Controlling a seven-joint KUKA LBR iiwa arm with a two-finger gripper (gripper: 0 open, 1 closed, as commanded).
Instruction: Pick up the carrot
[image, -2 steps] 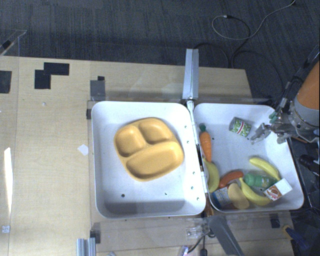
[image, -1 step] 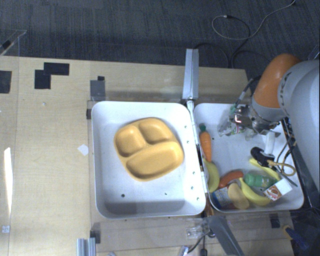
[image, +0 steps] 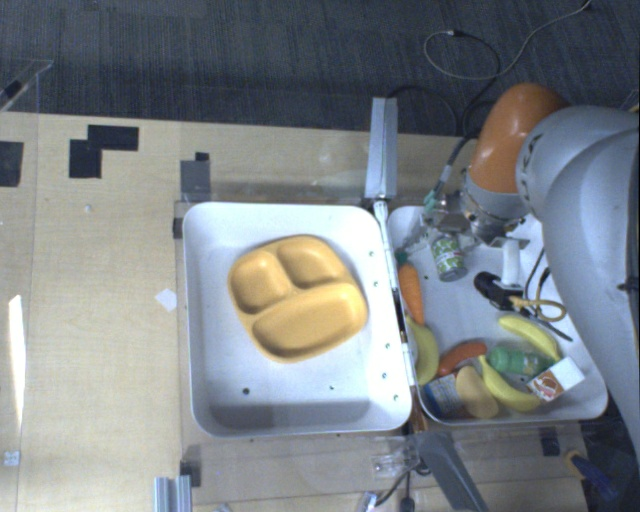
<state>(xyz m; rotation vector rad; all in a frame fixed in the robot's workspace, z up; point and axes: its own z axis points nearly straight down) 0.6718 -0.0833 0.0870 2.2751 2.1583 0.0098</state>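
Lying lengthwise — carrot (image: 410, 291), along bin wall (image: 396, 300)

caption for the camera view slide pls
Gripper poised over the right bin, near the carrot lying by its left wall.

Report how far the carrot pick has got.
Done: the arm has reached over the right bin, its gripper near the far end. In hand: nothing seen; the carrot lies against the bin's left wall, apart from the gripper. Left: moving onto the carrot, gripping, lifting.
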